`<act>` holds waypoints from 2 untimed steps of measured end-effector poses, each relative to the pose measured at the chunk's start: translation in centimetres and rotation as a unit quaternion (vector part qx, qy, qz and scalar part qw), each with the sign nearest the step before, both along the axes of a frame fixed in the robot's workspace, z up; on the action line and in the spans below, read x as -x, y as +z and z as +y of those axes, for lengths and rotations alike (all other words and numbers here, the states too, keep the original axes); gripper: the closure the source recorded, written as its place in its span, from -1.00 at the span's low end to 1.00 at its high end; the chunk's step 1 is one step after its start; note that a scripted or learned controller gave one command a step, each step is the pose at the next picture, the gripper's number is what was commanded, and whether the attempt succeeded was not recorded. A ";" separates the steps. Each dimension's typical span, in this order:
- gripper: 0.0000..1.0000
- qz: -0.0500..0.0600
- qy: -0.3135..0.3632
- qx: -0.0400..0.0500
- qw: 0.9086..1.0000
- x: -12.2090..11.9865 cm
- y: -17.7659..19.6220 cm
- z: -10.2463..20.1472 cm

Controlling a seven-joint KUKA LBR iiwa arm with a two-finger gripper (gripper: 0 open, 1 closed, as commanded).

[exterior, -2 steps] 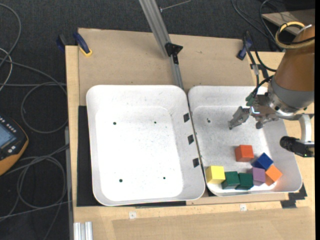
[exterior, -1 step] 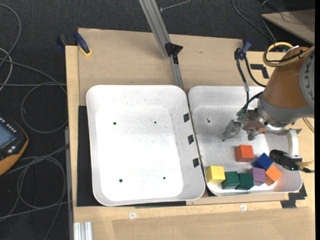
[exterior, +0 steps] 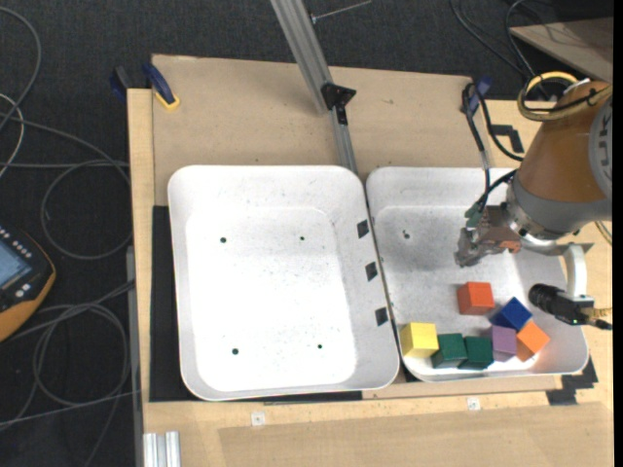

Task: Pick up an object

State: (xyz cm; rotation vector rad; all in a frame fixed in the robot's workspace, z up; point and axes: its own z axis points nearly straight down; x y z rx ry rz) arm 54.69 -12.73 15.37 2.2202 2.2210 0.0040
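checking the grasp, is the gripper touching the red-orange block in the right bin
Apart. The camera view shows a strip of white bin floor between the gripper and the red-orange block, which lies lower in the picture.

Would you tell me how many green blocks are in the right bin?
2, both at the bin's near edge: one green block beside the yellow block, the other green block beside the purple block. Others may be hidden.

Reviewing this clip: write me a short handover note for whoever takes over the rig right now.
Gripper: in the right bin, above and slightly left of the red-orange block; nothing seen held.
Blocks, all in the right bin's near end: yellow, two green, purple, blue, orange.
Left bin: no blocks.
Done: no pick yet.
Left: descend, grasp one block, lift. The red-orange one looks nearest.
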 end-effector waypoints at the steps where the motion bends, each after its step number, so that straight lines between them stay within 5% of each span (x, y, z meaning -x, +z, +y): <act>1: 1.00 -0.003 0.001 0.001 1.000 -0.3 6.5 0.2; 2: 1.00 -0.001 0.001 0.001 1.000 -0.4 8.2 0.2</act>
